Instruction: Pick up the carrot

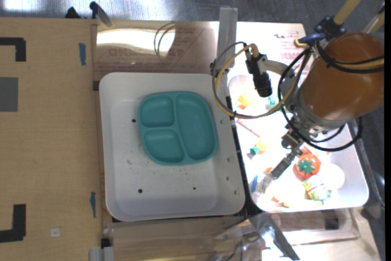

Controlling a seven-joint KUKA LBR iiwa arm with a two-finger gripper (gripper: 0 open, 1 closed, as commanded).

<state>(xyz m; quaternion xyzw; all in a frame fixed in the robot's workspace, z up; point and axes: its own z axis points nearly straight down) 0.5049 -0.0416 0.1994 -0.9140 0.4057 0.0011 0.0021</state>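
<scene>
The gripper hangs low over the right bin, its jaw spread impossible to tell, with what looks like the carrot, orange and green-topped, just right of the jaws, not between them.

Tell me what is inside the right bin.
The right bin holds a red-orange tomato-like toy, a yellow-green piece and several small bright bits. The gripper reaches in among them. The arm covers the bin's upper part, so a carrot cannot be identified.

Teal plate – smooth matt plastic; white bin – scuffed plastic; board – matt raw wood.
</scene>
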